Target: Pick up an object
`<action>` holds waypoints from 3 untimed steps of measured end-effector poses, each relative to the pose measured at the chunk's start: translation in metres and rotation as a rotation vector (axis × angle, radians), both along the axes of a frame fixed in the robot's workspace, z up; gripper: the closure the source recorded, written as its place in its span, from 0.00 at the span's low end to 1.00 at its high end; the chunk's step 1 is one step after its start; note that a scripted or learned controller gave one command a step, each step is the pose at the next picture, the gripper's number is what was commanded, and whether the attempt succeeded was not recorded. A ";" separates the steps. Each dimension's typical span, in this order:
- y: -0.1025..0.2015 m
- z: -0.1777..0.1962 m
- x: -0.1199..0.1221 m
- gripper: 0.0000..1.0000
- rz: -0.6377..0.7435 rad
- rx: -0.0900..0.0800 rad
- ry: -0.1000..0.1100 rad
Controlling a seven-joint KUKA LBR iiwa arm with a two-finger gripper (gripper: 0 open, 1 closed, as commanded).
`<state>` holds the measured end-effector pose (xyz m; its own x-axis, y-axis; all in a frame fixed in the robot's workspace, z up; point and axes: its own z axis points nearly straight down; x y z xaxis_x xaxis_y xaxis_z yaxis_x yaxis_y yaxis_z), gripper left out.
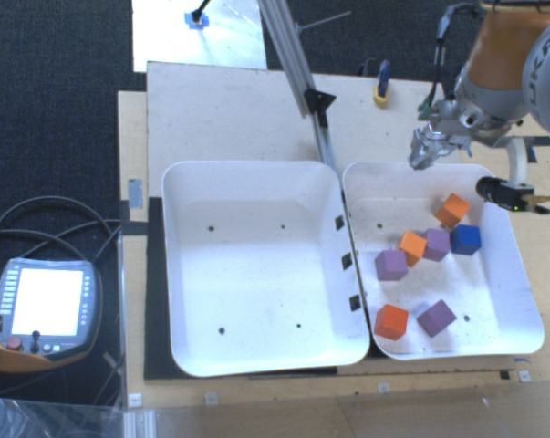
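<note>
Grey gripper [427, 153] hung over the far rim of the right bin [521, 272]; couldn't tell whether it was open or closed, too small and blurred. Nothing visible in it.

All targets sat in the right bin, nearer the camera than the gripper: an orange block [453, 209] closest to it, then a blue block [466, 239], purple block [436, 244] and a second orange block [412, 243] touching or nearly so, another purple block [390, 265] just beside them. Third orange block [391, 321] and third purple block [436, 318] lay apart by the bin's near rim.

Risks, my read:
- Middle cluster was tight; a descent there could land on two blocks or shove them aside, no grasp.
- Gripper sat at the rim; a straight drop could hit the bin wall.
- Tilted blocks could slip out.

Count: 3 orange, 3 purple, 1 blue, 7 blocks. 2 bins; left bin [179, 272] held none.
</note>
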<state>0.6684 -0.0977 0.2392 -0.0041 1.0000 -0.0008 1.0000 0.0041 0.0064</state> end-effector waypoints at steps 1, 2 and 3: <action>0.056 -0.010 0.000 1.00 0.006 0.003 0.005; 0.100 -0.007 0.003 1.00 0.005 0.003 0.003; 0.156 -0.011 -0.001 1.00 0.007 0.003 0.005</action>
